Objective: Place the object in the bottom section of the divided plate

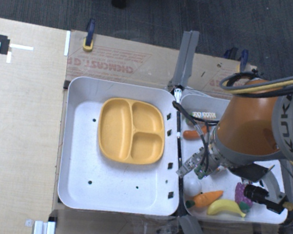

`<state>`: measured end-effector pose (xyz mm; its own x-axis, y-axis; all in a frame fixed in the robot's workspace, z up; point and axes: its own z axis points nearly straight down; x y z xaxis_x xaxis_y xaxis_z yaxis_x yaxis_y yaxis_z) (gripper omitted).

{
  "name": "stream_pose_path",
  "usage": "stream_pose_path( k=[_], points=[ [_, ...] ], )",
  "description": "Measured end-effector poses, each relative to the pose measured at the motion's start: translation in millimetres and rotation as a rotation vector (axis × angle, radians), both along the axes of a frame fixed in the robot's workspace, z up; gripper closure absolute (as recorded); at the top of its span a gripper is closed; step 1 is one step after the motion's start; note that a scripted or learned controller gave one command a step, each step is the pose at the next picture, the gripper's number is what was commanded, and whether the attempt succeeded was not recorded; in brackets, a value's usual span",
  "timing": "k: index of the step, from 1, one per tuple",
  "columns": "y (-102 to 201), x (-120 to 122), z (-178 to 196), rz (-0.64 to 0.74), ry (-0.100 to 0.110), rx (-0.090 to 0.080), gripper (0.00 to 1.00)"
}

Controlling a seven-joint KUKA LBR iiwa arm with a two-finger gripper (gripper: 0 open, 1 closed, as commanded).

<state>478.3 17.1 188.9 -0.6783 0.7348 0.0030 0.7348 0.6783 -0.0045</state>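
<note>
A yellow divided plate point(131, 131) lies in the left white bin point(117, 197). It has one long section on its left and two smaller ones on its right, and nothing lies in any of them. My gripper point(194, 167) hangs low over the left side of the right bin point(279, 216), just right of the wall between the bins. The orange wrist band sits above it and hides much of that bin. Toy food lies near the gripper: an orange carrot point(206, 198), a yellow banana point(225, 209) and purple grapes point(242, 193).
Another small orange toy point(192, 133) lies at the right bin's upper left, near a white labelled piece point(205, 115). Cables run from the wrist across the dividing wall. A grey post point(186, 59) stands behind the bins. A light wooden bench point(13, 120) extends left.
</note>
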Motion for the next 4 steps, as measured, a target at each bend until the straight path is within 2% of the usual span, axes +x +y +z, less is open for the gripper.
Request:
stream_pose_path(
  k=[1,2,3,4],
  points=[
    [58.5,57.9,-0.2,0.087,-0.001,0.000,1.00],
    [184.8,96.7,-75.7,0.114,-0.004,-0.001,1.00],
    [165.0,166.7,-97.9,-0.106,-0.006,-0.002,1.00],
    [129.9,105.2,-93.1,0.207,-0.018,0.017,1.00]
  ],
)
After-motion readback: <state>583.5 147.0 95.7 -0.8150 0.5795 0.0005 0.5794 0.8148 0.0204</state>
